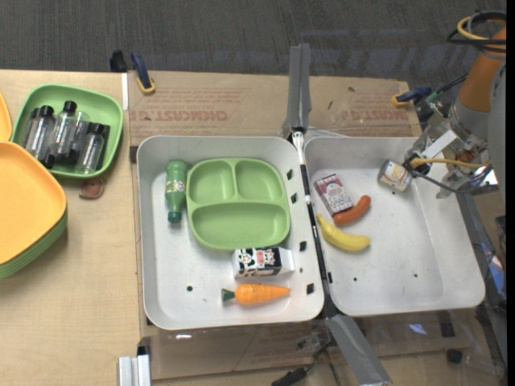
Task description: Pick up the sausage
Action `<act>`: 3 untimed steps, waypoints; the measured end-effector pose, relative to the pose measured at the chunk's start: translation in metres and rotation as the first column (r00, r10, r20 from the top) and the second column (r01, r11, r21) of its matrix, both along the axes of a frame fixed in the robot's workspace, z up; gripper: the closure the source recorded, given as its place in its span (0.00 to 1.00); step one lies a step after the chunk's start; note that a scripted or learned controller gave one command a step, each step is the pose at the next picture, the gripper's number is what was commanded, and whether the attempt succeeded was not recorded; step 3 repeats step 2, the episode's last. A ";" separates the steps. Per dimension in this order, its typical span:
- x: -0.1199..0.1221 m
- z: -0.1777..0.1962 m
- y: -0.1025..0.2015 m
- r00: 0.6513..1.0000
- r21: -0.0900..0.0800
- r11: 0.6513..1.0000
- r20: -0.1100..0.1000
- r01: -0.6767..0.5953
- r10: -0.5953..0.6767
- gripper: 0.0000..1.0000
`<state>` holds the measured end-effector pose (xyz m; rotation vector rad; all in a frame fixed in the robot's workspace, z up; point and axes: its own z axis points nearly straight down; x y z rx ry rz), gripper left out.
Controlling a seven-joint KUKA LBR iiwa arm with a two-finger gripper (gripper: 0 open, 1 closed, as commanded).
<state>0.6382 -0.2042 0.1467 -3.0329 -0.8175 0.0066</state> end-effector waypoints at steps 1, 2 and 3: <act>-0.035 0.011 -0.018 0.985 0.002 0.985 0.000 -0.170 0.170 0.00; -0.010 -0.001 0.005 0.951 0.001 0.951 0.002 -0.310 0.310 0.00; -0.010 -0.001 0.005 0.951 0.001 0.951 0.002 -0.310 0.310 0.00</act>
